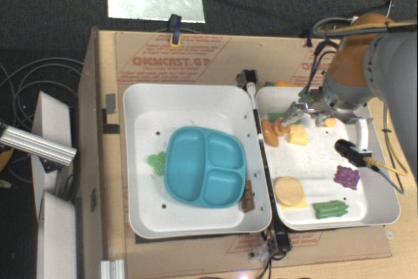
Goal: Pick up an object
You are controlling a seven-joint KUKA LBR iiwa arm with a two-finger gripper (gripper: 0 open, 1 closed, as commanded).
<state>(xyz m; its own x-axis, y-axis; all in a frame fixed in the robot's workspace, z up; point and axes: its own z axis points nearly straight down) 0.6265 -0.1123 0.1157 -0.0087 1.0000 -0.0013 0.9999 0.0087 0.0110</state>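
- Fingers [290,116]: spread apart, nothing between them; tips point down into the upper part of the right bin.
- Gripper [304,119]: upper right of the frame, over the right bin [385,202], on a grey arm [392,68] with an orange band.
- Orange toy piece [272,131]: against the right bin's left wall, just below and left of the gripper, apart from it.
- Yellow block [298,136]: just right of the orange toy piece, directly below the gripper.
- Small orange bit [331,121]: just right of the gripper.
- Purple toy [347,176]: right side of the right bin.
- Green toy [330,208]: near that bin's lower edge.
- Tan round disc [290,191]: lower left of that bin, lying on a yellow slab.
- Left bin [140,108]: holds a teal divided plate [206,166], a green piece [155,162] at the plate's left edge, and a brown piece [248,196] at its lower right.
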